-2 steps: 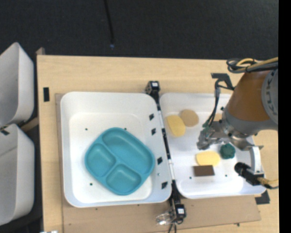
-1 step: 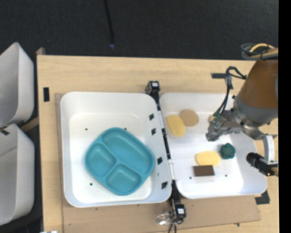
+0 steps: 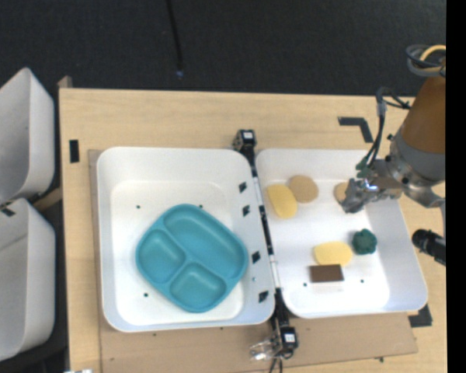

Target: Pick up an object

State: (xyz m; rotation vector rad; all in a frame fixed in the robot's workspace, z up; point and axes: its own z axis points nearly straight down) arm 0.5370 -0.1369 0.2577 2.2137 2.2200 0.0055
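The gripper (image 3: 356, 195), its grasp impossible to tell, hung over a tan piece (image 3: 341, 192) in the right bin (image 3: 388, 290); a centred, straight descent looked wisest.

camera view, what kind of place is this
Probably a robot lab test bench: a wooden bench bears two white bins, one holding a blue tray, with a robot arm reaching in.

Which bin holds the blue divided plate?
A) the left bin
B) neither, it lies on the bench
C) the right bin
A: the blue divided plate lies inside the left bin, while the right bin holds the small food items.
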